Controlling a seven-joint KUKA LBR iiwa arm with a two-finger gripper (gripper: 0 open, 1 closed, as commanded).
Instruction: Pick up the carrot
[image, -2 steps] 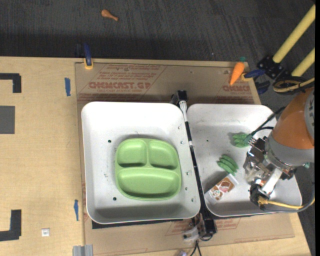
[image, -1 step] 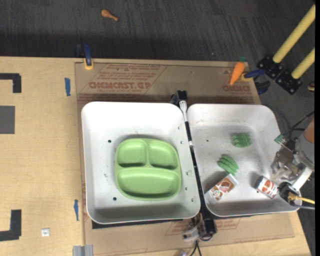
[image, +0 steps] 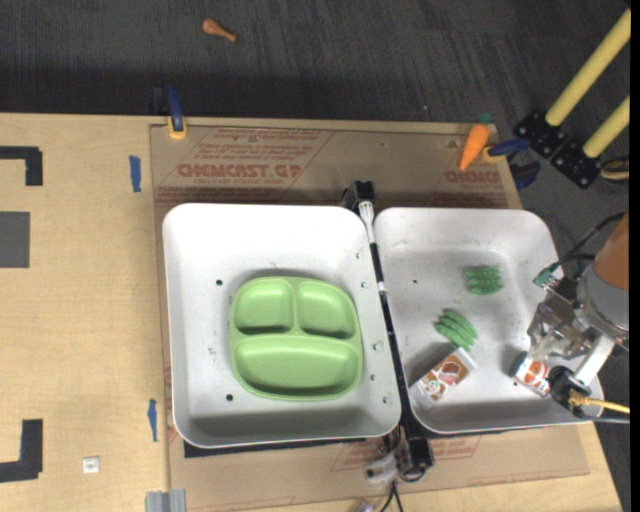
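The carrot (image: 474, 146) lies on the bench outside both bins, on the brown cardboard sheet (image: 250, 160) beyond the far edge of the right bin (image: 500, 225) — orange, green-topped, tilted, just beside a blue clamp (image: 510, 148). It is well apart from the gripper (image: 552, 345), which sits low at the right rim of the right bin, at the end of the grey arm reaching in from the right. Whether the jaws are spread or pressed together cannot be told from here; the metal parts blur into one another.

Inside the right bin lie a green ridged toy (image: 483, 280) towards the far side, a second green leafy toy (image: 456, 327) nearer the middle, and a small red-and-white carton (image: 445, 376) at the near left. Another small red-and-white packet (image: 533, 376) rests just beside the gripper, at the near right of that bin — touching or not, I cannot say.

The left bin (image: 200, 300) holds a light green divided plate (image: 296, 335) with three compartments, set roughly in its middle. A black clip (image: 361, 192) joins the two bins at their far edge. Far off on the dark floor lies a small orange object (image: 218, 30), and two yellow poles (image: 600, 70) slant in at the far right.
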